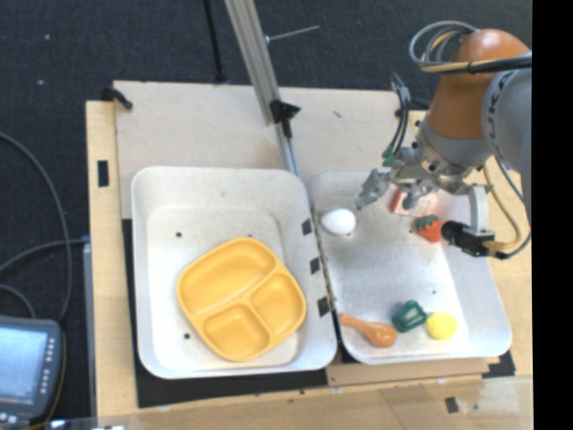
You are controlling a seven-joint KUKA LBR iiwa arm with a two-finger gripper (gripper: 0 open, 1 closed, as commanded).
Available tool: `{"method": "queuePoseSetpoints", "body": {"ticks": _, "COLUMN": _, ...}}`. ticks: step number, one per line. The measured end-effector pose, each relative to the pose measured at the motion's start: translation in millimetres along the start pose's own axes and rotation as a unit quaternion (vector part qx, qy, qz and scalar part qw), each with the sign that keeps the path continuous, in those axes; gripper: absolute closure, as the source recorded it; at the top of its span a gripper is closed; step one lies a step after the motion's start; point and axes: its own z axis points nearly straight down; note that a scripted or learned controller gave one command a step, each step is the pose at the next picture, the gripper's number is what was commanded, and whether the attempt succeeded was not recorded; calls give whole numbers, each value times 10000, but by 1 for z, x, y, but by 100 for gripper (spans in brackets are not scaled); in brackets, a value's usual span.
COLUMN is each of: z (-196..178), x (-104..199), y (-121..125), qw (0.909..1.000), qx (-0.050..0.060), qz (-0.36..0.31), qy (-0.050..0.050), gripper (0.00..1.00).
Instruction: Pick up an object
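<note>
Where the arm enters: from the right, grey with an orange band, wrist hanging over the far end of the right bin.
Gripper: fingers spread apart, nothing between them, poised above the bin's far right part.
Under the fingers: a small pink-white piece partly hidden by the wrist, not gripped.
White ball: lying in the right bin near its far left corner, just left of the gripper, apart from it.
Red-orange object: just right of the gripper, beside a black fitting on the arm.
Orange spoon-like object: along the near edge of the right bin.
Green block: just right of the spoon-like object, near the front.
Yellow ball: touching or almost touching the green block on its right.
Left bin: holding a yellow divided plate with three compartments, set toward the near side.
Behind the bins: a slanted aluminium rail rising from the bench.
</note>
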Motion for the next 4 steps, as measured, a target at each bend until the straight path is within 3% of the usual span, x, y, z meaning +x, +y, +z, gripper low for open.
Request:
{"method": "queuePoseSetpoints", "body": {"ticks": 1, "z": 0, "x": 0, "y": 0, "qw": 10000, "qx": 0, "qz": 1, "qy": 1, "gripper": 0}}
{"method": "queuePoseSetpoints", "body": {"ticks": 2, "z": 59, "x": -10, "y": 1, "qw": 10000, "qx": 24, "qz": 18, "qy": -15, "gripper": 0}}
{"method": "queuePoseSetpoints", "body": {"ticks": 3, "z": 76, "x": -13, "y": 7, "qw": 9999, "qx": -99, "qz": 28, "qy": -41, "gripper": 0}}
{"method": "queuePoseSetpoints", "body": {"ticks": 4, "z": 68, "x": -14, "y": 7, "qw": 9999, "qx": -87, "qz": 41, "qy": -36, "gripper": 100}}
